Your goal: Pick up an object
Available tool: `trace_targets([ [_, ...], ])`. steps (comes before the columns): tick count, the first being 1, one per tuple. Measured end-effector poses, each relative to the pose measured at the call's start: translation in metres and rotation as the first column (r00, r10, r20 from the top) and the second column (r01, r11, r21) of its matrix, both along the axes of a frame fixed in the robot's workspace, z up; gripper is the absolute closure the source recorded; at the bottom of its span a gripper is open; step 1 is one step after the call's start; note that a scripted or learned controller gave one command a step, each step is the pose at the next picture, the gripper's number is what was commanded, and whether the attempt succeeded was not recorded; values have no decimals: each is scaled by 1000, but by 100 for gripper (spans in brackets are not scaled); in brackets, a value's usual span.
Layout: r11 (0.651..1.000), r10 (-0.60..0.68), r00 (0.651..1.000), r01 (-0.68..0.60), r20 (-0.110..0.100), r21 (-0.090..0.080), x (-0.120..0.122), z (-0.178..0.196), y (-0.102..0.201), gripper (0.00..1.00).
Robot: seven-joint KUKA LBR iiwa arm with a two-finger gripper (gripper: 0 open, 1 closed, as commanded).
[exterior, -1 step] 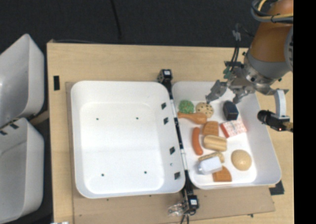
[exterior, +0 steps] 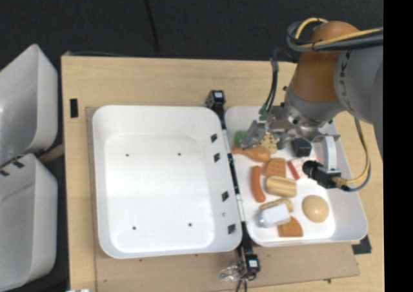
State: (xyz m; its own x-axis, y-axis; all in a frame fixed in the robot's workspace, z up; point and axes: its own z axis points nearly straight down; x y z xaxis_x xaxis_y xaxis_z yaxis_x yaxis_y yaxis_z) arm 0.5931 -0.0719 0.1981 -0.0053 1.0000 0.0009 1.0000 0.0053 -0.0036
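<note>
The tabletop (exterior: 77, 175) was pale wood, seen at a slant against a dark surround. Two shallow white bins lay side by side directly on it, their inner rims touching along a line of small black clips. The left bin (exterior: 103, 226) covered much of the board's middle; the right bin (exterior: 352, 223) reached almost to the board's right edge. Bare wood showed as a wide strip along the far side and a narrower one along the left and near edges.
</note>
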Motion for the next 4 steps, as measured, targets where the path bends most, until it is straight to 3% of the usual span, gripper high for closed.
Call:
trace_targets([
  [1, 1000, 1, 1000, -1, 8, 0, 53, 3, 38, 0],
  [2, 1000, 1, 1000, -1, 13, 0, 99, 51, 75, 0],
  [3, 1000, -5, 1000, 5, 26, -3, 97, 219, 49, 0],
  [4, 1000, 0, 1000, 0, 8, -6, 97, 218, 48, 100],
])
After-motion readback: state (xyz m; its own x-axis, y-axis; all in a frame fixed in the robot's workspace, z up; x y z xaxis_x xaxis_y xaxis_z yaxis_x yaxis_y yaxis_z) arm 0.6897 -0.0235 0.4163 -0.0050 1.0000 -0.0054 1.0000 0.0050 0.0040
